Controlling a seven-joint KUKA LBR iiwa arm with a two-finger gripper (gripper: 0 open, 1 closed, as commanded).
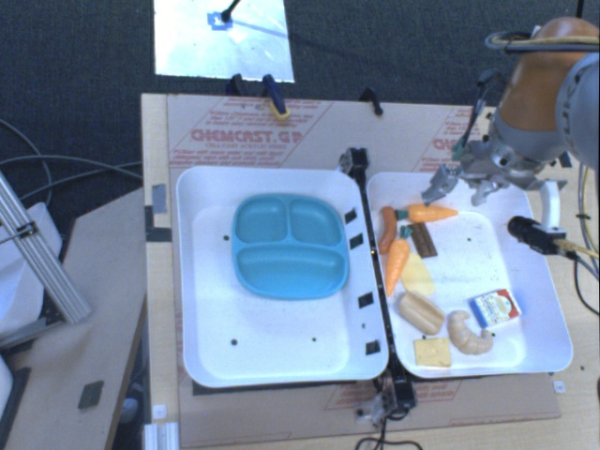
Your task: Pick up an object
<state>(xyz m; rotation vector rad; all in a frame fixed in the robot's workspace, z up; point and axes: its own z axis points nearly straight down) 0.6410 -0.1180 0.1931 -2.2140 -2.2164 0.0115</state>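
Observation:
My gripper (458,192) hangs over the back of the right bin (539,293), open, with nothing between its fingers. Just below and to the left of it lies an orange carrot (432,214). A second carrot (397,262) and an orange sausage (386,228) lie by the bin's left wall, with a brown bar (424,240) between them. Nearer the front lie a pale yellow piece (417,276), a tan bun (421,312), a curled croissant (469,333), a square cracker (432,352) and a small blue and red carton (494,307).
The left bin (216,336) holds a blue divided plate (289,247). A black divider (372,270) runs between the two bins. A black part (536,235) of the arm sticks out over the right bin's right rim.

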